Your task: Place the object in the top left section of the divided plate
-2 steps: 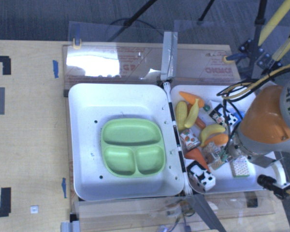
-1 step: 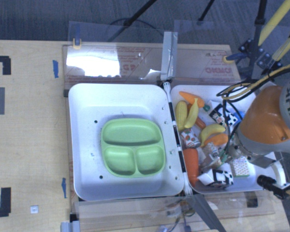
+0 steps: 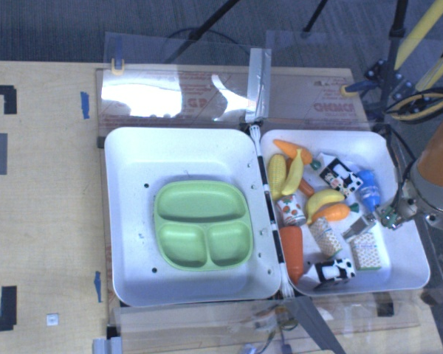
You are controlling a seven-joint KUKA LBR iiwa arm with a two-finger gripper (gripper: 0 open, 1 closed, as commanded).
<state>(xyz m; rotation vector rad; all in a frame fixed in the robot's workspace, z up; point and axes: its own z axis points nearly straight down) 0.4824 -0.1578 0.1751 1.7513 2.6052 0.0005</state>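
Note:
A green divided plate (image 3: 201, 223) lies in the left white bin (image 3: 125, 198), with one wide section on its far side and two smaller sections on its near side; all three hold nothing. The right bin (image 3: 410, 264) holds several toy foods: an orange carrot (image 3: 288, 147), yellow bananas (image 3: 294, 172), a black-and-white carton (image 3: 338, 172), a blue bottle (image 3: 367, 190) and a long red-orange piece (image 3: 292, 249). My gripper (image 3: 380, 216) hangs low over the right side of the right bin, near the blue bottle and a checked packet (image 3: 367, 253). Nothing shows between its tips.
The metal ridge (image 3: 269, 212) where the two bins meet runs between plate and toys. A clear plastic screen (image 3: 177, 87) stands behind the left bin. Tripod legs and cables (image 3: 399, 87) crowd the back right. Bare wooden bench (image 3: 37, 220) spreads to the left.

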